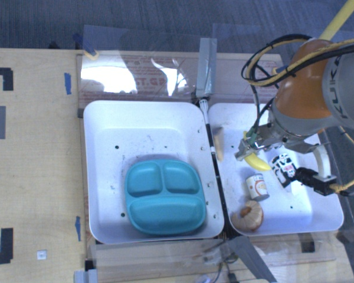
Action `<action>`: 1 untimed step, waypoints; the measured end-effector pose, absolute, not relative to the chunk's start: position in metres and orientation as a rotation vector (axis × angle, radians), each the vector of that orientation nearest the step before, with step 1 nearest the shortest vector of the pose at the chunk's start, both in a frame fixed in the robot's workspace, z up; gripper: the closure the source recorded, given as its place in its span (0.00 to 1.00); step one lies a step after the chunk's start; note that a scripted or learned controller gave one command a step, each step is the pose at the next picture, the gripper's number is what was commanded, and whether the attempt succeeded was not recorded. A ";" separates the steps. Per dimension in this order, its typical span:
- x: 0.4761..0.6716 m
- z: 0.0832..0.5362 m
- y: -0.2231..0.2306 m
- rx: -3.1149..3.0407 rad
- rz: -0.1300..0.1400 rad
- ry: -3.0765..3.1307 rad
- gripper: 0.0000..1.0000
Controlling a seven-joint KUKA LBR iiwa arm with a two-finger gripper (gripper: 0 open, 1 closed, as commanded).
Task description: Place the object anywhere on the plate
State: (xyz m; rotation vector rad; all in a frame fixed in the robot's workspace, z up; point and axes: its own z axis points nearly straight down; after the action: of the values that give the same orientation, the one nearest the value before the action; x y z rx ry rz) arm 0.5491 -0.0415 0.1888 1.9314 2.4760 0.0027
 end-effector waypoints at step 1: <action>0.500 0.184 0.069 2.011 0.000 2.420 1.00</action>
State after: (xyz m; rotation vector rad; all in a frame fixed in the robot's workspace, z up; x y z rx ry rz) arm 0.5004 0.0687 0.1837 2.0114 2.4204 0.0003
